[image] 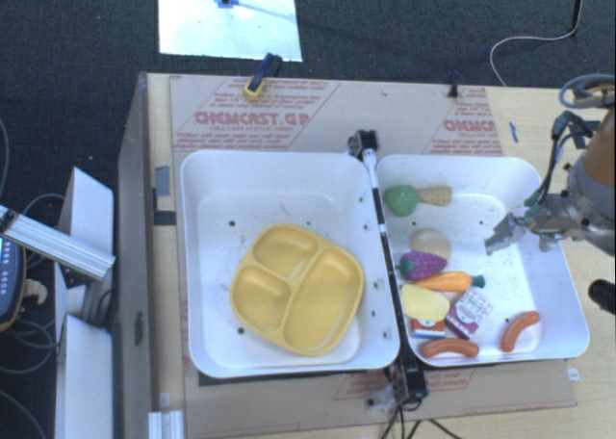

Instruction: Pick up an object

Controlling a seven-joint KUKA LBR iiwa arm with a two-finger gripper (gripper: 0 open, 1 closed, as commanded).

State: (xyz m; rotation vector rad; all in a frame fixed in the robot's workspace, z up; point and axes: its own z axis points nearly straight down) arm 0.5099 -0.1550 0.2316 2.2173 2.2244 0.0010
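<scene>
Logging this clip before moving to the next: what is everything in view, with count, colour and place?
bins: 2, white, side by side on the bench
plate: 1, yellow, three sections, left bin
green toy: 1, green with tan end, right bin, far side
grapes: 1, purple, right bin
carrot: 1, orange, beside grapes
sausages: 2, red-orange, right bin, near side
packet: 1, red and white, right bin
gripper: 1, grey, over right bin's right side

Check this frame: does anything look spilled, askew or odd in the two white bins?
Nothing stands out. The yellow divided plastic plate lies flat, though angled, in the left white bin; the toy foods sit loosely in the right white bin, none spilled outside. The gripper is over that bin's right part.
</scene>
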